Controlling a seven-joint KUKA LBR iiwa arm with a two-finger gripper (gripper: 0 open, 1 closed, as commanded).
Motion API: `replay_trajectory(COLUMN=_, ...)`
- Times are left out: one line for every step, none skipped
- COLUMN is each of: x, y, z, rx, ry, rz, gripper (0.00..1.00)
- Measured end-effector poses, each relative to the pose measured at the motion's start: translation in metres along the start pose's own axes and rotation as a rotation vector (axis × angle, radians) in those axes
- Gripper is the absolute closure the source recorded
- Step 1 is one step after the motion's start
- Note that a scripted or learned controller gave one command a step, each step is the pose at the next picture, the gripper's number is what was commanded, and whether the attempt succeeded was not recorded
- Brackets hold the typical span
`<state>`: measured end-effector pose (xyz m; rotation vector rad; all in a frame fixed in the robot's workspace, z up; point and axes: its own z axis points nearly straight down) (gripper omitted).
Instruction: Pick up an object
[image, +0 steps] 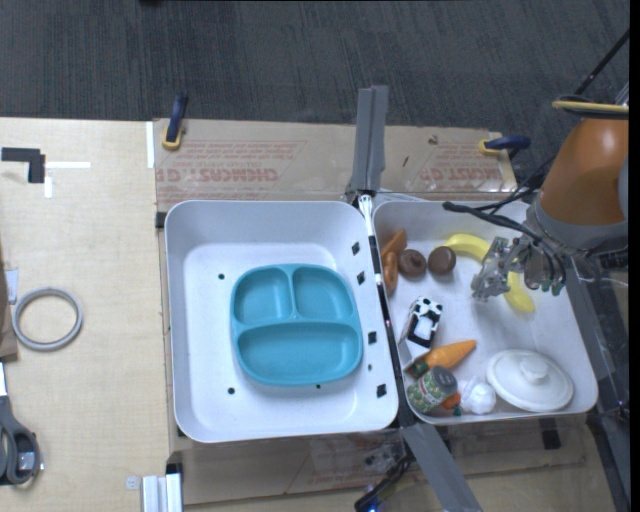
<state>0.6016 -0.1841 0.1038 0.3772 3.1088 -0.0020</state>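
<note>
Nearest, a white lidded bowl (529, 378) is sitting by the right bin's (585, 345) front edge; the claw (492, 278) is hovering beside the banana (470, 246), fingers seemingly apart, gripping nothing.

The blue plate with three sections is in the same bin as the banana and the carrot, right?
Not quite. The camera view shows the blue plate lying alone in the left bin. The banana and the carrot are in the right bin, where the gripper is.
</note>
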Motion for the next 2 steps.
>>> replay_trajectory(x=0.000, y=0.000, z=0.000, rx=0.000, ry=0.001, rz=0.000, gripper=0.00)
replay_trajectory(x=-0.020, y=-0.012, z=0.011, rx=0.001, ry=0.004, rz=-0.040, gripper=0.00)
